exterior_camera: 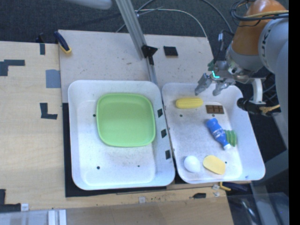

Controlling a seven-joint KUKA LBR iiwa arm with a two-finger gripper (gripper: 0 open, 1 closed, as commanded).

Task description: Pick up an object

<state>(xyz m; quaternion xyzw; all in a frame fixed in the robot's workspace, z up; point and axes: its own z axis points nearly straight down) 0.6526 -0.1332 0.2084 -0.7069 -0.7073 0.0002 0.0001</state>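
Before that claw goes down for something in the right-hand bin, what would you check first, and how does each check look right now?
1. Claw holds nothing: ok, nothing between its fingers.
2. Claw fingers spread for a grab: ok, they look apart.
3. Target close by: ok, the yellow corn lies just below-left of the claw.
4. Room around the corn: ok, the brown chocolate piece lies apart from it.
5. Claw directly above the corn: not ok, it hovers near the right bin far rim, offset.
6. Claw height above the bin: cannot tell.
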